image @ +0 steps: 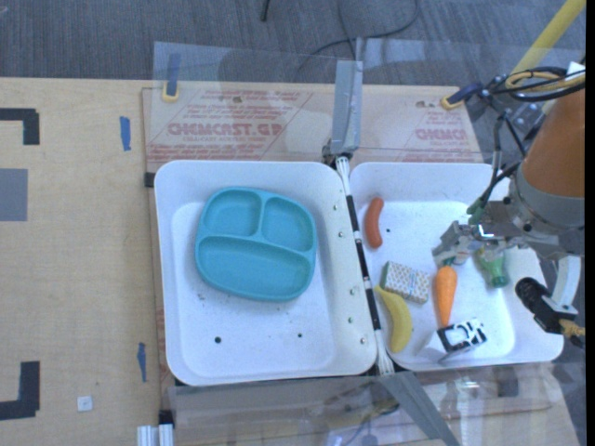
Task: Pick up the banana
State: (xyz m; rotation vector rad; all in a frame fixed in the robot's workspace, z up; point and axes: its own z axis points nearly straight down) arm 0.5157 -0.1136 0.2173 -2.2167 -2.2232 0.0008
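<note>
The yellow banana [398,319] lies in the right bin [418,207] by its near-left corner, against the divider between the bins. My gripper [462,242] hangs over the middle right of that bin, just above the top of an orange carrot [445,293]. It is up and to the right of the banana, well apart from it. Nothing of the banana is covered.
The right bin also holds a red sausage [373,223], a patterned block [407,282] touching the banana's top, a black-and-white item [462,334] and a green item [493,266]. A blue divided plate [256,244] sits in the left bin [186,342].
</note>
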